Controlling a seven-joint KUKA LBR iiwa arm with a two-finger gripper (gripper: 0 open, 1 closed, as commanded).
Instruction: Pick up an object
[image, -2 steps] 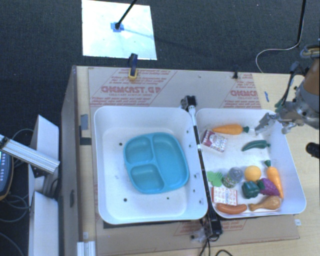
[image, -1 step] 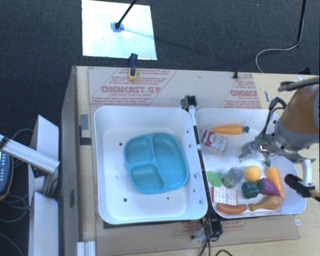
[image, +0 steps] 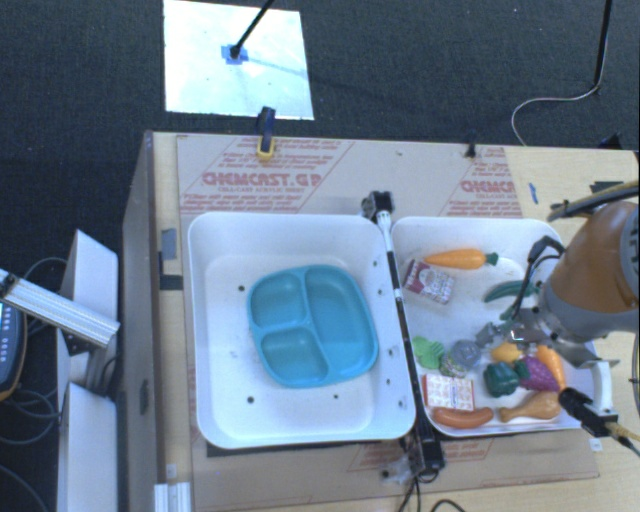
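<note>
the gripper (image: 497, 334) sits low in the right bin (image: 470, 232), toward 3 o'clock of the bench; whether its fingers are spread or pressed together, i cannot tell. just at its 7 o'clock lies a grey object (image: 464, 354) (too blurred to name). the blue divided plate (image: 311, 325) rests in the left bin (image: 225, 300).

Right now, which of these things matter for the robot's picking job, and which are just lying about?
In the job:
gripper
right bin
carrot
red-and-white box
hot dog
drumstick

Lying about:
left bin
blue divided plate
cardboard sheet
</note>
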